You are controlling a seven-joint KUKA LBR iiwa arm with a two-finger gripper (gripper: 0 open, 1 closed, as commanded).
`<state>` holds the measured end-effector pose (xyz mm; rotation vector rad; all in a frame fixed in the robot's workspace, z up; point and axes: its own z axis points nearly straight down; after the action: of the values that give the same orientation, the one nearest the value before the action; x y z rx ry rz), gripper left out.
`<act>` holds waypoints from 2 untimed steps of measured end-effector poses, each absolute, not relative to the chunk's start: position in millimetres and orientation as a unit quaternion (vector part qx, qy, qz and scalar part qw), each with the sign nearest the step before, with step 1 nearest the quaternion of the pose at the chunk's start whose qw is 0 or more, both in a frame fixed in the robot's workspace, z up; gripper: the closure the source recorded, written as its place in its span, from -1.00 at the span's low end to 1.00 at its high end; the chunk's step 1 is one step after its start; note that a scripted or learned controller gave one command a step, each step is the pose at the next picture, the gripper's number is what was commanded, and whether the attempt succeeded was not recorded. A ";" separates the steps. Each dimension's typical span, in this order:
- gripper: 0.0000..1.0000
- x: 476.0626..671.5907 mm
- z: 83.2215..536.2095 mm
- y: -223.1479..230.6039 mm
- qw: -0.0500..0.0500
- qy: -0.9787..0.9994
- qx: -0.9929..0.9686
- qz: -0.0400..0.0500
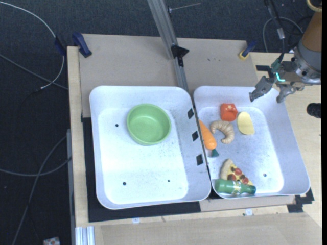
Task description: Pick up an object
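The right bin (pixel 286 137) holds several toy foods: a red pepper (pixel 228 111), a yellow lemon-like piece (pixel 246 123), a tan croissant (pixel 224 130), an orange carrot (pixel 207 135), a pizza slice (pixel 234 171) and a green bottle (pixel 234 188). My gripper (pixel 271 92) hangs over the bin's far right corner, up and to the right of the red pepper. Its two dark fingers (pixel 259 90) are spread apart, open, with nothing between them.
A green bowl (pixel 148 123) sits in the left bin (pixel 117 182). A metal post (pixel 162 19) rises from behind the divide between the bins. Blue clamps (pixel 82 45) and a yellow clamp (pixel 248 49) grip the bench's far edge. Cables lie on the dark floor at left.
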<state>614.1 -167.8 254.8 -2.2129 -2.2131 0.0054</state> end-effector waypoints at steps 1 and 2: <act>-1.00 614.8 256.8 -167.9 0.004 -0.707 -0.707 0.001; -1.00 618.3 212.8 -169.2 0.007 -0.707 -0.707 0.003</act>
<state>618.3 -169.2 212.8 -2.2124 -2.2112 0.0097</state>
